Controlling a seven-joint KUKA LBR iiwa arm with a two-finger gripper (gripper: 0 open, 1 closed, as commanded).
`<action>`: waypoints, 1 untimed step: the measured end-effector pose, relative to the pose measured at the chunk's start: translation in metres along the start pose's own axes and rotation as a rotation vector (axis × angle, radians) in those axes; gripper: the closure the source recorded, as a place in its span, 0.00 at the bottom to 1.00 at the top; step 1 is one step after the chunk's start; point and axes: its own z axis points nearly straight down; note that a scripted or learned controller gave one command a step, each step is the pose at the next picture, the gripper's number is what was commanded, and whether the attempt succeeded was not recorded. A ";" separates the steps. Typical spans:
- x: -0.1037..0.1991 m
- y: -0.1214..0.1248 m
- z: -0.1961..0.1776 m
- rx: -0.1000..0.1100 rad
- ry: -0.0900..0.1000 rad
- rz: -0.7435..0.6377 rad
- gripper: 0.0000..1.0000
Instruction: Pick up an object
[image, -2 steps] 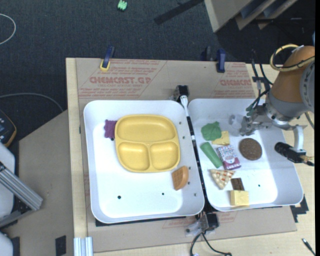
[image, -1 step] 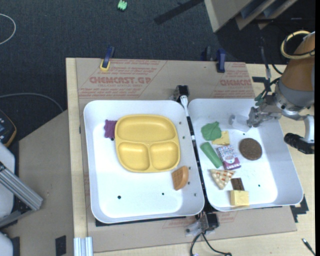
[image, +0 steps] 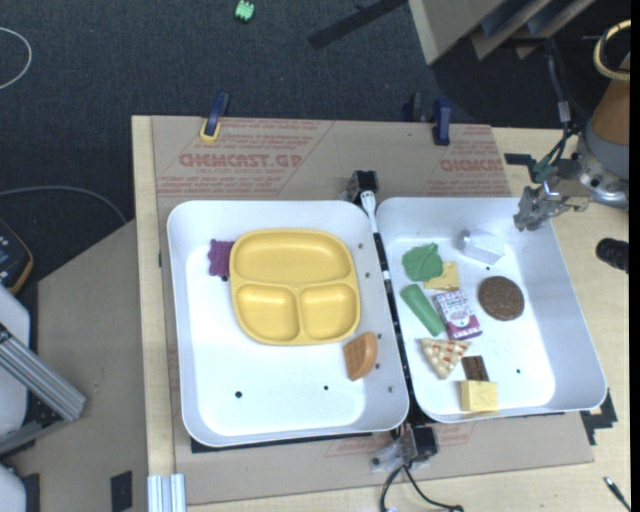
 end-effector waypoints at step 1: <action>-0.001 0.001 -0.022 0.004 0.001 0.000 1.00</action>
